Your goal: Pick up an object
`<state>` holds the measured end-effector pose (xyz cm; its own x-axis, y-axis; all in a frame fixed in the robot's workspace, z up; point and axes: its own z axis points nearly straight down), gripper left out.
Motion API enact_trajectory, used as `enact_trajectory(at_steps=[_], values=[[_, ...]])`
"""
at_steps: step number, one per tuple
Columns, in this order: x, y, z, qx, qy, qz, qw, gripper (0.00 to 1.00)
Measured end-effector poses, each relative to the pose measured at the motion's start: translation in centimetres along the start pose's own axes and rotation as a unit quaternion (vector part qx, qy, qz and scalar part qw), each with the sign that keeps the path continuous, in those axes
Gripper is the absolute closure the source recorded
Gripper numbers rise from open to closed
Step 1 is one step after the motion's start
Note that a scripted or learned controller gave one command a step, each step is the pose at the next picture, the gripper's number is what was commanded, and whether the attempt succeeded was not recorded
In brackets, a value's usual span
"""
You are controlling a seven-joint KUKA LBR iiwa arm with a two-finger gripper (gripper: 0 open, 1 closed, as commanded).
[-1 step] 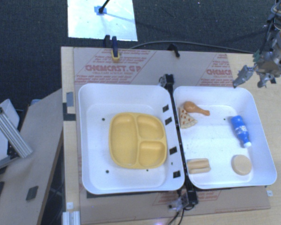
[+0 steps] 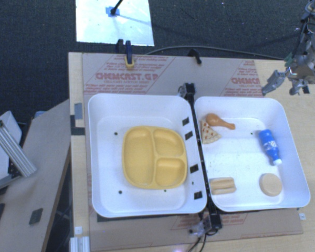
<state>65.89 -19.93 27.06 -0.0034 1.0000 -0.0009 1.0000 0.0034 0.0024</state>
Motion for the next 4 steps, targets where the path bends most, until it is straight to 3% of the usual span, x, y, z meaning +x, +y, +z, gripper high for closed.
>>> enact_trajectory(at_steps=[3, 4], values=[[1.2, -0.8, 15.5, 0.001, 0.0, -0.001, 1.0, 0.0], [1.2, -0.6, 14.1, -0.002, 0.0, -0.002, 1.0, 1.0]])
